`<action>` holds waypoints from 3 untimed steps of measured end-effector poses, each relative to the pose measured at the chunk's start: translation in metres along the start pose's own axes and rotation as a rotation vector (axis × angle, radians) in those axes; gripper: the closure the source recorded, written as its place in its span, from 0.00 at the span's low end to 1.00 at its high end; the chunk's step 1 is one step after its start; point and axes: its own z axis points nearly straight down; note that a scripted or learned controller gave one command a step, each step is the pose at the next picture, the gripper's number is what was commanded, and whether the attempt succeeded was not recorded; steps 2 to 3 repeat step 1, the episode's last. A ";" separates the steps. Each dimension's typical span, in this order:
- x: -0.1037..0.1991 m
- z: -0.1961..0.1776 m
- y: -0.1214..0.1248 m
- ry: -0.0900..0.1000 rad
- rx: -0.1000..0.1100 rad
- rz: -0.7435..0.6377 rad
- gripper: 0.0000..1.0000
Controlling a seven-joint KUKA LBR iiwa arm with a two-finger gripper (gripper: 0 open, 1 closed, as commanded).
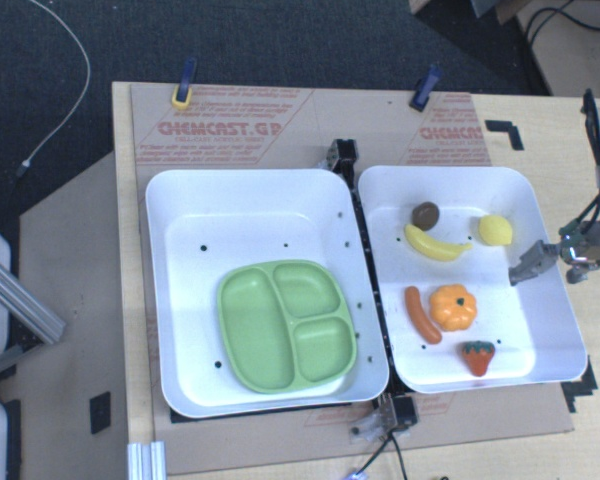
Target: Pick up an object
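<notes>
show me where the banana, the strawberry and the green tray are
banana (435,245), camera view, middle of its curved body
strawberry (477,357), camera view, red flesh below the leaves
green tray (252,333), camera view, floor of its large compartment

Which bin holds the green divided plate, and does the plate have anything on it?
The green divided plate lies flat in the left bin, and all three of its compartments are bare. The toy foods are in the right bin.

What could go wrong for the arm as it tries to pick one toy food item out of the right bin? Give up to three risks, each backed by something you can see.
1. The sausage and orange pumpkin lie touching, so closing on one may nudge or catch the other.
2. The brown ball sits right against the banana; being round, it may roll away.
3. The gripper sits at the right bin's rim, so it might clip the wall.
</notes>
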 end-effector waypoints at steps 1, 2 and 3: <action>0.006 0.046 0.006 0.003 0.005 0.000 0.00; 0.006 0.046 0.006 0.003 0.005 0.000 0.00; 0.006 0.046 0.006 0.003 0.005 0.000 0.00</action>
